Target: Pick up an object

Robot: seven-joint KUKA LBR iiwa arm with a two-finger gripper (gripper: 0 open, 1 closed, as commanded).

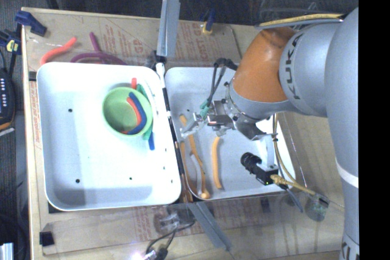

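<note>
Plainly risky: gripper (201, 117) low in the right bin (244, 79), grip state impossible to tell. Orange strips (216, 162) lying just below the gripper, near the bin's left wall; could slip, or snag the wall.

A bowl (127, 111) sits in the left bin (73, 173); two curved sticks (215, 162) lie in the right bin (237, 182).

A green bowl (127, 111) sits upright in the left bin (73, 149), with red and blue strips inside. Two orange sticks (216, 162) lie lengthwise in the right bin (237, 179), near its left wall.
</note>
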